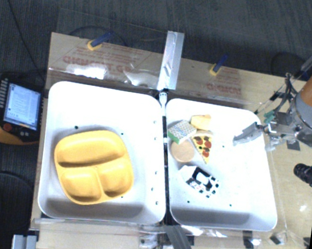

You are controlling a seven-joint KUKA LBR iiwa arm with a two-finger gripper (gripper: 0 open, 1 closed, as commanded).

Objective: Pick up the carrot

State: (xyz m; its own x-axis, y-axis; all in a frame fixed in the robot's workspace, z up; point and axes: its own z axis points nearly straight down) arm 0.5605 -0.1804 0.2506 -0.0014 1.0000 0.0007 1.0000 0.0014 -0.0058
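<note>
Carrot (pixel 202 145) not positively identified; likeliest candidate an orange tapered piece with red marks, lying flat in the upper left of the right bin (pixel 270 212). Judged a light, stiff toy with a smooth skin, prone to slip; best taken across the narrow width at mid-length.

Crowded on 3 sides: touching or just beside a tan disc (pixel 183 152), a green-and-white piece (pixel 180 131) and a pale yellow block (pixel 201 121). Open floor to its right. Black-and-white item (pixel 202 182) lower down, apart. Wall between the 2 bins near on the left.

Gripper (pixel 246 136) above the right side of the same bin, well apart from the cluster. Opening of the jaws: cannot tell. Nothing seen in its grasp.
</note>
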